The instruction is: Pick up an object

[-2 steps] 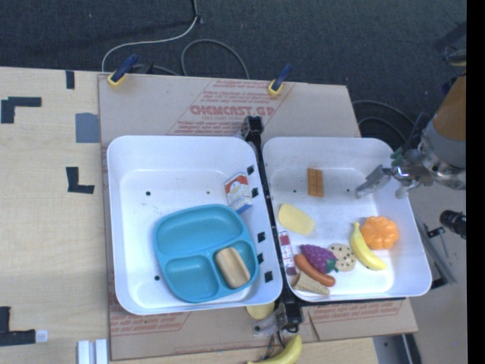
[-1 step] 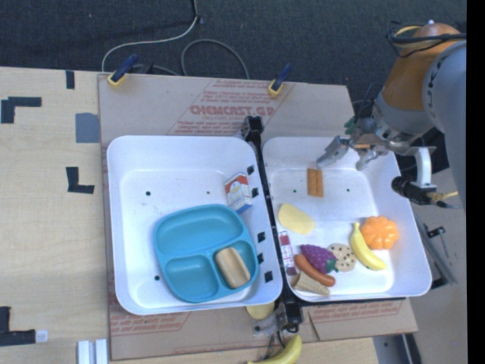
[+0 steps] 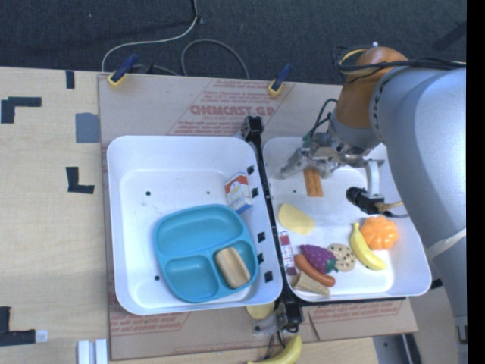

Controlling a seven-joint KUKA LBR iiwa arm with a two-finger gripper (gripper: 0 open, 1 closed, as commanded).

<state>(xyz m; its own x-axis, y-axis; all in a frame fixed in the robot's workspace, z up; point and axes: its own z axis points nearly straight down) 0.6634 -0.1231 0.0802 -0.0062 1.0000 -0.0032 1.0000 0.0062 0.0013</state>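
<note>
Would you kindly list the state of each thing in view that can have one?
claw: down in the right bin, over the orange block.
orange block: lying flat under the claw.
blue tray: flat in the left bin, bread roll in one compartment.
small carton: tilted by the tray's rim.
banana: lying beside the orange pumpkin.

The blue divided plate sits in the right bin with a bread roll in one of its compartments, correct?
Not quite. The camera view shows the blue divided plate in the left bin, not the right one. The rest holds: a bread roll lies in one of its compartments.
</note>
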